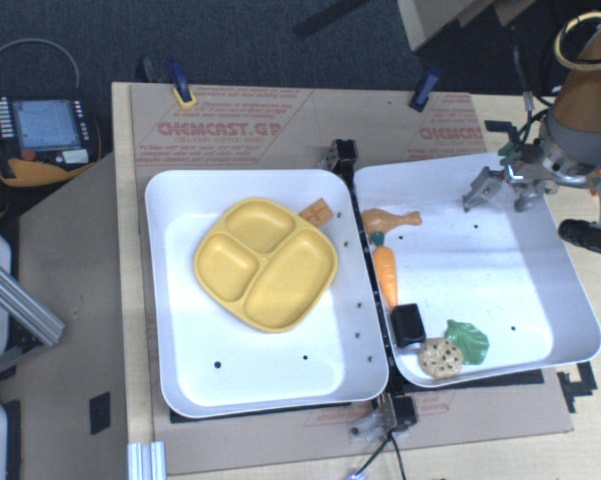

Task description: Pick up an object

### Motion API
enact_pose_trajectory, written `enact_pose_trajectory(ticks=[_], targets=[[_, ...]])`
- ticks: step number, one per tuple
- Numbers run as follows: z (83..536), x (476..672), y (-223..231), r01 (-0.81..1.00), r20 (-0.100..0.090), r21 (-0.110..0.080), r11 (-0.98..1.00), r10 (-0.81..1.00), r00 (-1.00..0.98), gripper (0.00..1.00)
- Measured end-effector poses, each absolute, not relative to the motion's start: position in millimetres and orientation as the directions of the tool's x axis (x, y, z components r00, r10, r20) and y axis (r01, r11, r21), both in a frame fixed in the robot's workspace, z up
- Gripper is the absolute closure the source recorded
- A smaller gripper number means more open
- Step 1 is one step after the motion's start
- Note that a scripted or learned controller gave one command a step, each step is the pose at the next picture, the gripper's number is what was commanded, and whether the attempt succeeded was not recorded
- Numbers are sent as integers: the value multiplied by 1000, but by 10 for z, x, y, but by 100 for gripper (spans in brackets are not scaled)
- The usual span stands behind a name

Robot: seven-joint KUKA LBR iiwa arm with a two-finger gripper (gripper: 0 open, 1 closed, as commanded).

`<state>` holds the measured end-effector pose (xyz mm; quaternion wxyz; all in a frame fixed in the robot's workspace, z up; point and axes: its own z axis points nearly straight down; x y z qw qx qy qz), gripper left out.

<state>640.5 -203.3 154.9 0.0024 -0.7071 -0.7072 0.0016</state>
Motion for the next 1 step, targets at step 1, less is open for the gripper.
enact_pose_trajectory(ticks=[1], targets=[[1104,6336,-2030,1000,1,-4,0,1000,0,0]])
